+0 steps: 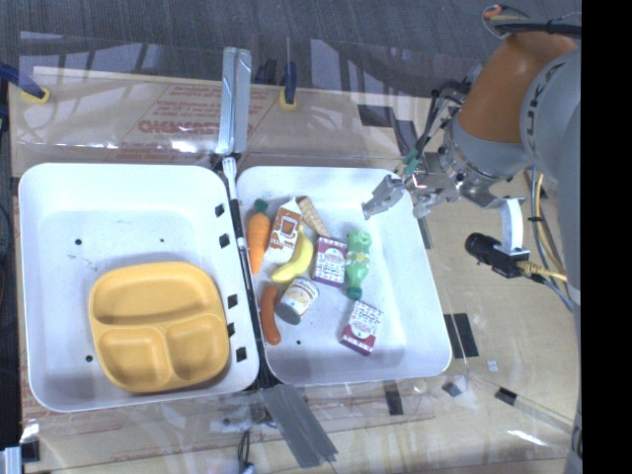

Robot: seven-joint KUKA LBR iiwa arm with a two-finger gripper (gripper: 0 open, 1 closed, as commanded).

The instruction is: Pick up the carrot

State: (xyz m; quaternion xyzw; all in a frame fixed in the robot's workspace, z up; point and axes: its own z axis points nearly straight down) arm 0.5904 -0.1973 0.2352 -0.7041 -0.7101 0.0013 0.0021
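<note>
The carrot (258, 241) is orange with a green top and lies lengthwise along the left wall of the right bin (415, 344), green end towards the back. My gripper (403, 203) hovers over the bin's back right corner, well to the right of the carrot. Its fingers (379, 203) are spread open with nothing between them.
Beside the carrot lie a banana (294, 261), a small brown carton (285, 227), a pink box (329, 261), a green piece (356, 261), a can (296, 299), a red carton (361, 326) and a reddish sausage (269, 315). The left bin (59, 205) holds a yellow divided tray (158, 324).
</note>
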